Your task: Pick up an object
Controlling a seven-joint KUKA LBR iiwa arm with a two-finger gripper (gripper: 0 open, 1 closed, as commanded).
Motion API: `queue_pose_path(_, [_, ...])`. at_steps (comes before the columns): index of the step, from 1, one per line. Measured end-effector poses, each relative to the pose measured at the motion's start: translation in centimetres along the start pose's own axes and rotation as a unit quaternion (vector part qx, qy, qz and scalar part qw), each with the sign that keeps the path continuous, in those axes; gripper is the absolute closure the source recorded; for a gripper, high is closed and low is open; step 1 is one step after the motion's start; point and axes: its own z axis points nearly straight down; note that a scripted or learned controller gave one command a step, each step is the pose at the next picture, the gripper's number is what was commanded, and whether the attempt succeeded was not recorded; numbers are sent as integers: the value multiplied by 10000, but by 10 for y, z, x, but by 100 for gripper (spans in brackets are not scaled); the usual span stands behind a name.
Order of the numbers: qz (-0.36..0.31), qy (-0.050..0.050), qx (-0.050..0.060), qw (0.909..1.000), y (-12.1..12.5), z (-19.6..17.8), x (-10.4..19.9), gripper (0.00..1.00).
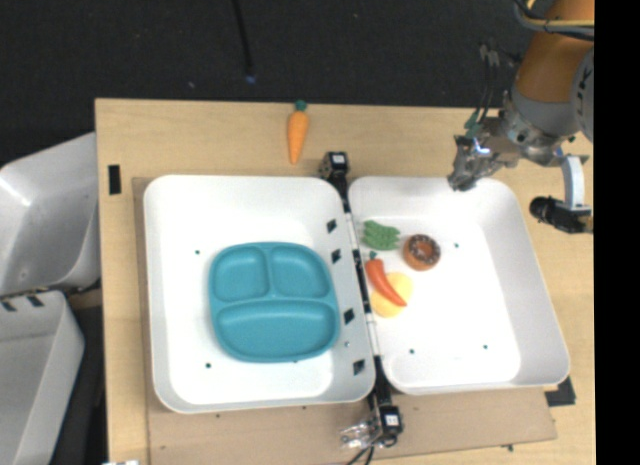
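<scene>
**Inventory: pick not yet begun, nothing lifted**

Bench (120, 353). Pale wood, carrying everything we list below.

Left bin (170, 353). Shallow and white. We count one item in it, the tray.

Right bin (500, 333). Shallow and white, sharing a middle edge with the left bin. Its contents sit bunched near that shared edge.

Arm (550, 73). Grey with an orange band, reaching in from the right. We judge it to be at the approach stage, well apart from the toys.

Tray (272, 301). Blue, divided into three compartments, lying flat in the middle of the left bin.

Gripper (462, 178). Over the far rim of the right bin, near its back corner. We cannot tell how it is set, and we see nothing carried in it.

Loose carrot (297, 133). Orange with a green top, on the bare bench beyond the left bin.

Carrot and yellow piece (388, 288). In the right bin, touching each other, against the shared edge.

Doughnut (421, 251). Brown, just beside the green piece.

Green piece (380, 235). Leafy, at the far end of the cluster.

Status. We judge the whole task outstanding: choose an item, descend, close, lift.
</scene>
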Motion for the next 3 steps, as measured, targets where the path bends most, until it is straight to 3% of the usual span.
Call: queue_pose_path(3, [-6, 10, 7, 10000, -31, -27, 153, 100])
